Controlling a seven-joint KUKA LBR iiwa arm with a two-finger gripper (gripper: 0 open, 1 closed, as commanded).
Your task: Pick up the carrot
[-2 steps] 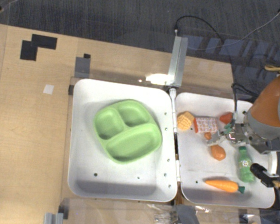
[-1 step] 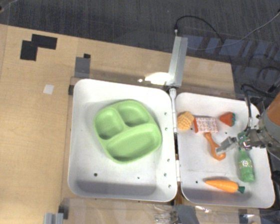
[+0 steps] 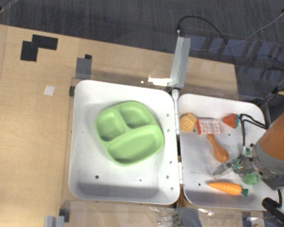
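- Gripper point(image 3: 226, 169): low over the right bin point(image 3: 194, 190), reaching in from the arm's grey-and-orange wrist point(image 3: 281, 141). Fingers point(image 3: 220, 170) read as slightly spread, w/ nothing between them (thin and dark, so the exact gap is hard to judge).
- Carrot point(image 3: 225, 187): lies flat on the bin floor just below the fingertips, toward the bin's near edge; orange body pointing away from the arm, green stub end point(image 3: 244, 192) toward it. Apart from the fingers, not touched as far as the view shows.
- Progress: approach looks largely done, since the hand is already down in the correct bin and just beside the target. Grasp not yet made; lift not yet begun. By this judgement the task is at an early-to-mid stage.
- Remaining: shift the fingertips over the carrot body, straddle it across its narrow width, close, then raise it clear of the bin.
- Neighbours of the hand: wooden-handled toy point(image 3: 216, 147) just above the fingertips; red-and-white packet point(image 3: 209, 126) and waffle-like yellow piece point(image 3: 187, 123) further off on the same side; small red item point(image 3: 230, 120) near the bin's far wall. None lies between hand and carrot.
- Left bin point(image 3: 78, 179), well away from the hand: holds a green divided plate point(image 3: 128, 132) (no part in this task).
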